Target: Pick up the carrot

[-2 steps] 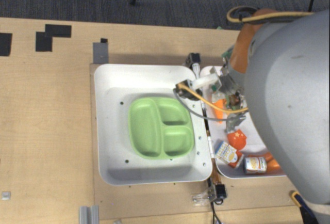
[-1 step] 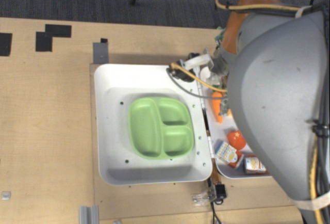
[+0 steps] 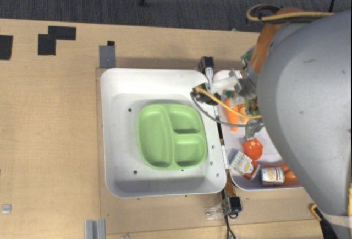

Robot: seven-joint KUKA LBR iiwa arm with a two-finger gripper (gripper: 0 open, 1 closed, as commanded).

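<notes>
Camera view: you have two white bins on the bench; the left bin (image 3: 118, 122) holds a green divided plate (image 3: 171, 134) lying flat near its middle; the right bin (image 3: 242, 182) is largely covered by the grey arm (image 3: 308, 111), which reaches in from the right.

The carrot (image 3: 233, 115) lies in the right bin, close to its left wall and towards the far end; an orange tapered length shows, slanted, with a yellow cable and dark wires crossing above it. Nearer to you in the same bin lie a red tomato-like piece (image 3: 252, 148), a small printed packet (image 3: 241, 163) and a tin-like item (image 3: 271, 176); the tomato-like piece sits just near of the carrot, so treat it as a neighbour that may be nudged.

The gripper (image 3: 242, 101) hangs over the carrot's far end, among the wrist fittings and cables; whether its pincer is released or clenched, you cannot tell from this angle, and nothing can be confirmed as grasped.

Judgement on the step in hand: this looks like the descent onto the carrot. To do it well, align the closing direction across the carrot's narrow width, not along its length; centre on the thicker portion; keep clear of the bin's left wall; close only once seated low; lift straight and verify the carrot rises.
</notes>
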